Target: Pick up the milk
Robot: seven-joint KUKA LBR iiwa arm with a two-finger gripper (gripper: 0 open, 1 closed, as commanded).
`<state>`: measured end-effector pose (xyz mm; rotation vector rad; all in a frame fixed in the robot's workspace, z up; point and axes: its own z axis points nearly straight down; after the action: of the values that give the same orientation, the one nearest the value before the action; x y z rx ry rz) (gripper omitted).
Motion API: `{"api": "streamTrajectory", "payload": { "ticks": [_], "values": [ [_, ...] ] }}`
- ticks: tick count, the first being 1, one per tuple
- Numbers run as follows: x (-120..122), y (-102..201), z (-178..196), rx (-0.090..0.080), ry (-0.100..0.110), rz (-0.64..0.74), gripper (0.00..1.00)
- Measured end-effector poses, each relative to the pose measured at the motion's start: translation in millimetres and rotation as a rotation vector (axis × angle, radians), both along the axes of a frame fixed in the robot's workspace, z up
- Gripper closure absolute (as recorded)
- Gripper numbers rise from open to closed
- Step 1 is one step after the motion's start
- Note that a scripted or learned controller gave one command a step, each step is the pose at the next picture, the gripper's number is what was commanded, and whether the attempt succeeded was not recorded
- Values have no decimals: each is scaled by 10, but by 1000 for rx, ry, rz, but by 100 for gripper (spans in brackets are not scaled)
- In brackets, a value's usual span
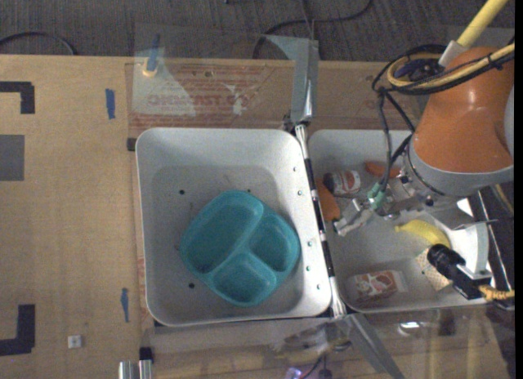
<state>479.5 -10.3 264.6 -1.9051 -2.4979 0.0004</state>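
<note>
The milk (377, 285) is a small brown-and-white carton lying flat near the front wall of the right bin (359, 255). My gripper (353, 216) hangs over the left middle of that bin, behind the carton and apart from it. It is open, with nothing between its fingers. The grey and orange arm reaches in from the right and hides the bin's right side.
In the right bin, a red-and-white can (345, 181) and an orange stick-shaped item (327, 202) lie just behind the gripper, with a yellow banana (419, 231) to its right. The left bin (163, 165) holds a teal divided plate (239, 247).
</note>
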Motion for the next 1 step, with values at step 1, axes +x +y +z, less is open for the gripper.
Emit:
{"api": "streamTrajectory", "payload": {
  "ticks": [1],
  "values": [
    [402, -269, -800, 1, 0, 211, 0]
  ]
}}
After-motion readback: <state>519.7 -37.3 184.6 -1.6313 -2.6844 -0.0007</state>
